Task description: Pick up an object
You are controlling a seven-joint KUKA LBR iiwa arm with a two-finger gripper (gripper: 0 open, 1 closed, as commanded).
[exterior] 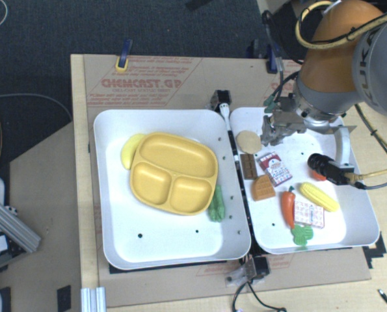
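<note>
The arm (339,41) reaches in from the right, and its gripper (272,134) hangs low over the back of the right bin (365,223), just right of a round tan piece (248,141); whether it is apart or together cannot be told. In front of it lie a brown bar (248,166), a red-and-white packet (275,168), a tan wedge (263,188), a carrot (289,208), a corn cob (319,196), a patterned card (308,214) and a green piece (302,234), none in its grasp. The left bin (112,148) holds a yellow tray (173,172), with a yellow item (131,149) at its left edge and a green item (216,205) at its right.
</note>
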